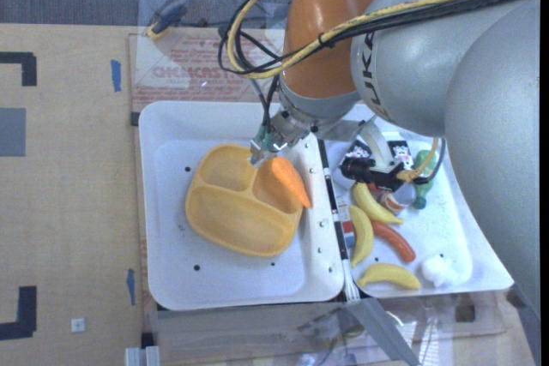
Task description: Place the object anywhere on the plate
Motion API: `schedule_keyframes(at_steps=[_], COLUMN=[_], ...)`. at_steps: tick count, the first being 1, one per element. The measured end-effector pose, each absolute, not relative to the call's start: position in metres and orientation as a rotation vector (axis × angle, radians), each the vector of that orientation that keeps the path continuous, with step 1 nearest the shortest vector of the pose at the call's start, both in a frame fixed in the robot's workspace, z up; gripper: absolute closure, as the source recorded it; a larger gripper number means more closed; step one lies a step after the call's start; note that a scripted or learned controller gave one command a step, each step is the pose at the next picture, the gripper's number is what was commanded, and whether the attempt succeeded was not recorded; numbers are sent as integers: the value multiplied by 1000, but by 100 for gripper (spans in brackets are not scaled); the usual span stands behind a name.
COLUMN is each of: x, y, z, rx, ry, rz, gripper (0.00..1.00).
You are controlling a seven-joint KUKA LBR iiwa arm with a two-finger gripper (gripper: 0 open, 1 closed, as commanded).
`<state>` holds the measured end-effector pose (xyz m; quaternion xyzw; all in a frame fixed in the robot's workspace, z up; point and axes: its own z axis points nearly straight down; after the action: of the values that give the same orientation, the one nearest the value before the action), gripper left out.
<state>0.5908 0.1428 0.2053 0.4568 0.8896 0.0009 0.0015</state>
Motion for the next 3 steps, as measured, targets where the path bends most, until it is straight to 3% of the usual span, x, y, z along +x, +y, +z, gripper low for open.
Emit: schedule_keyframes(at_steps=[1, 2, 3], x=[591, 610, 524], y=[143, 184, 111], z=[205, 271, 283], rx=[1434, 1363, 1459], ry=[2792, 2828, 2783], rz=[3, 3, -1], gripper=[0, 0, 0])
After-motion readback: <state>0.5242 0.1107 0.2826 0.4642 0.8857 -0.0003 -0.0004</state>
